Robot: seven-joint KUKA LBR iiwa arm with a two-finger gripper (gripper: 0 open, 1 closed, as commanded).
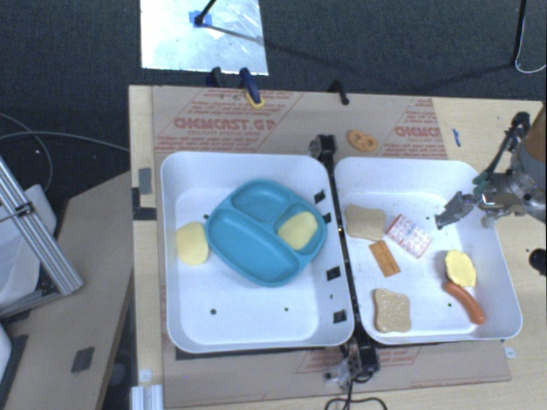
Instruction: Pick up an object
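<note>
The gripper [450, 211] is hanging over the right bin [427, 171] near its right edge, holding nothing; how far it is opened, I cannot tell; nearest below it is lying the yellow piece [460, 269], close to that edge, touching the sausage [464, 302]; it is looking light, soft, a bit slippery, I reckon; its long axis is running towards the front-right corner, so pinching across the narrow middle is looking best.
</note>
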